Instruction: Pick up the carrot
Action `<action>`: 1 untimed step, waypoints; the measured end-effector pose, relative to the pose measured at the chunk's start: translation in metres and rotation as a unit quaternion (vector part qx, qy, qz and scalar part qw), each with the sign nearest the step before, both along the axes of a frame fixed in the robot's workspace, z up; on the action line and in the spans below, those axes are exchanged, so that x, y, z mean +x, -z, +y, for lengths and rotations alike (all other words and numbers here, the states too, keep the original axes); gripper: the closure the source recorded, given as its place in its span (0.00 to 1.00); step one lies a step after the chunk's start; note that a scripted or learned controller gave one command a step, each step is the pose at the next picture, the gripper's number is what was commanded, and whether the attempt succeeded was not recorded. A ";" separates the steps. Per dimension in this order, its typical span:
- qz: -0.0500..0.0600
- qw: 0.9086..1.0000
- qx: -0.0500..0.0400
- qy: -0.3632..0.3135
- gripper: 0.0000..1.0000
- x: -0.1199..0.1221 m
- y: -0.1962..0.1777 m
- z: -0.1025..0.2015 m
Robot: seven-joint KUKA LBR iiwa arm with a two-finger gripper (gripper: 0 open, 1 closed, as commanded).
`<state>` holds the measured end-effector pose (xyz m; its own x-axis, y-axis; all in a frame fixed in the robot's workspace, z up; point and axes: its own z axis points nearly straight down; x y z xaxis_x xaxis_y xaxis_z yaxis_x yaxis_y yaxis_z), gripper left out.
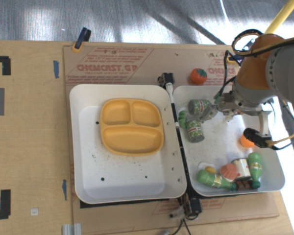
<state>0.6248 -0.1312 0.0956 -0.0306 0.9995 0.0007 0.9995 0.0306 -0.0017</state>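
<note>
**Q:** Step in hand?

**A:** The approach; nothing is lifted. My arm (257, 72) hangs over the back of the right bin (279, 182). My gripper (227, 110) hovers beside a green can (199, 106), well apart from the carrot. Wide or narrow, I cannot tell from this angle.

**Q:** Where's the carrot?

**A:** I take the small orange piece (245, 141) near the right bin's right wall for it. A black part overlaps it, so I'm not certain.

**Q:** Next move?

**A:** My judgement is to travel toward that wall, come down over the orange piece, and close on it clear of the wall.

**Q:** Containers, big to small?

**A:** The left bin (88, 180) holds one yellow divided plate (132, 126), with nothing on it. The right bin holds the rest:
- two green bottles (214, 179) along the front
- a second can (195, 131) by the left wall
- a tin (242, 167)
- a pinkish shell-like piece (229, 171)

A toy tomato (198, 76) sits outside, on the cardboard behind the bins.
</note>
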 end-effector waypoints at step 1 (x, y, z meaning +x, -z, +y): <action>0.000 1.000 0.000 0.000 0.00 -0.047 -0.011 0.012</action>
<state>0.5781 -0.1188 0.1068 -0.0315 0.9995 0.0012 0.9995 0.0315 -0.0022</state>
